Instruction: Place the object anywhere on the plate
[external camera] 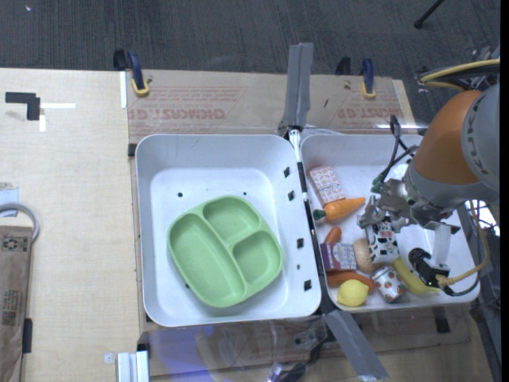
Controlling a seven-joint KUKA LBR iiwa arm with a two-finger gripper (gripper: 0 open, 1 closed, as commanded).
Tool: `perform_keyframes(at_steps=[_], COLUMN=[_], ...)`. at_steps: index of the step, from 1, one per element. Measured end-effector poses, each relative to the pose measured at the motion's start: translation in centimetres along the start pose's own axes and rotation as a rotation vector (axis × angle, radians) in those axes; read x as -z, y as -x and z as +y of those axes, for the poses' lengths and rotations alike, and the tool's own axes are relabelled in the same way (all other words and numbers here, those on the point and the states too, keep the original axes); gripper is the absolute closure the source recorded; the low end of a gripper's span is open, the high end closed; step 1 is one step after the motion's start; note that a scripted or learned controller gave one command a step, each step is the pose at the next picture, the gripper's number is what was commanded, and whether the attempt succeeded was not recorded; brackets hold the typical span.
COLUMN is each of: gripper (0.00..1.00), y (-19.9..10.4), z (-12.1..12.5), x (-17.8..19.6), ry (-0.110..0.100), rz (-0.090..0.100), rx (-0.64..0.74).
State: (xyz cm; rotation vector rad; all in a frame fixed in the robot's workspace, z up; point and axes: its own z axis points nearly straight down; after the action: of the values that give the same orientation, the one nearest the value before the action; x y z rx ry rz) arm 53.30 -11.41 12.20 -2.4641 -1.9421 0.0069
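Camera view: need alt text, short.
A grey arm's gripper hangs over the right white bin of toy food, above a black-and-white cow-patterned carton, beside an orange carrot and a yellow lemon. The green three-compartment plate sits in the left white bin.

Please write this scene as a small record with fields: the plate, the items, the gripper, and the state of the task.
plate: green, three compartments, in the left bin
left bin: white, holds the plate
right bin: white, holds the items
items: carrot, lemon, banana, can, red-patterned packet, among others
gripper: above the right bin, over a black-and-white item
black-and-white item: below the gripper
task state: nothing on the plate yet
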Motion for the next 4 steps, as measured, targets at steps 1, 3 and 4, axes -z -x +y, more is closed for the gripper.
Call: perform_keyframes(at_steps=[1,3,4], gripper=[1.0,1.0,1.0], y=[-6.7,-8.2,-4.3], z=[-4.3,-5.0,-6.6], x=[6.6,16.3,25.7], ry=[-0.001,0.0,0.001], rz=[-0.002,-0.004,-0.006], rx=[0.088,0.116,-0.148])
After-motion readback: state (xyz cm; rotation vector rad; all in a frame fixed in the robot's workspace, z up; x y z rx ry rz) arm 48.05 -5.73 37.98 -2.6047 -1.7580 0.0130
